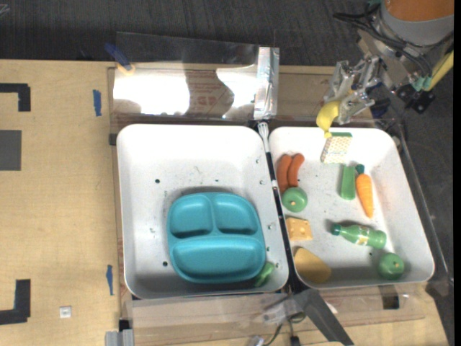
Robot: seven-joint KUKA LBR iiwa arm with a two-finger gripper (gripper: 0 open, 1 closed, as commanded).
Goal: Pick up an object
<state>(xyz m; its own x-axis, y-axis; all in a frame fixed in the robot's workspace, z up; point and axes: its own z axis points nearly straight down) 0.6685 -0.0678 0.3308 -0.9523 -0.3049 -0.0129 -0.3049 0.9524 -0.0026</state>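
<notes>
My gripper (340, 109) hangs over the back rim of the right bin (414, 193), its fingers shut on a small yellow banana-like toy (328, 114) that sticks out to their lower left, above the rim. In the bin below lie a white speckled card (336, 148), two orange sausages (289, 168), a green apple (294, 199), a green cucumber (348, 181), a carrot (365, 193), a cheese square (299, 229), a green bottle (359, 234), a second green apple (391, 265) and a tan wedge (311, 264).
The left bin (144, 164) holds a teal divided plate (215, 236), with a small green piece (265, 271) by its front right corner. A clear plastic sheet (194, 85) lies behind the left bin. Cables and the arm's wrist (414, 20) crowd the back right.
</notes>
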